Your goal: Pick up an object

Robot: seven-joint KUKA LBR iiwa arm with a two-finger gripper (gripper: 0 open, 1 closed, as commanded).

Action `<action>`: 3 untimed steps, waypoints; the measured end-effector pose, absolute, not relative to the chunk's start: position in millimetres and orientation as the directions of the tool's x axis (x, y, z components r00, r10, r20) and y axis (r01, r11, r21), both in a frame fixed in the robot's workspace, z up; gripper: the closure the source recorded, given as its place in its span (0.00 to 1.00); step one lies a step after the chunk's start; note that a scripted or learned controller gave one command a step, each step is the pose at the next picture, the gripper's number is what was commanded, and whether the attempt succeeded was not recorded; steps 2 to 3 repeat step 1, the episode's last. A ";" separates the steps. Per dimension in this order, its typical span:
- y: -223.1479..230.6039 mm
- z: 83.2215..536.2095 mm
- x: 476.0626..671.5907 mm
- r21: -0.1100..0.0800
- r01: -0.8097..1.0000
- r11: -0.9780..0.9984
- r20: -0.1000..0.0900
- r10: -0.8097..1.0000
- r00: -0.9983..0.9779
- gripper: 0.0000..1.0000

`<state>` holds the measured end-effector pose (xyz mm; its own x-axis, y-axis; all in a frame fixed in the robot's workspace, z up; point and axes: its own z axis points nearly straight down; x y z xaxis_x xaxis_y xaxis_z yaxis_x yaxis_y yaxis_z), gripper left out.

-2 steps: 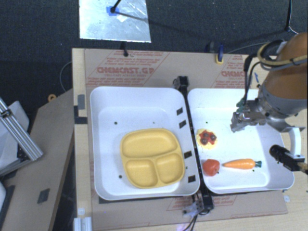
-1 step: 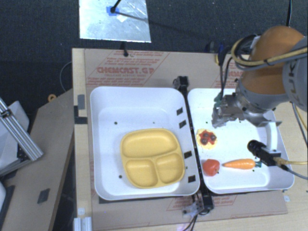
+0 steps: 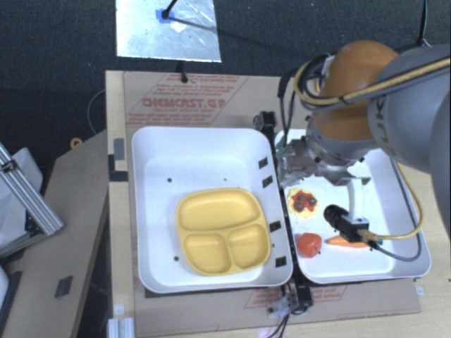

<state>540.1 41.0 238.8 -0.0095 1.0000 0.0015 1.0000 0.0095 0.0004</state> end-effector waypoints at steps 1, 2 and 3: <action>97.5 221.9 556.6 0.001 1.000 0.011 0.002 1.000 -0.011 1.00; 97.5 221.9 556.6 0.001 1.000 0.011 0.002 1.000 -0.011 1.00; 97.5 221.9 556.6 0.001 1.000 0.011 0.002 1.000 -0.011 1.00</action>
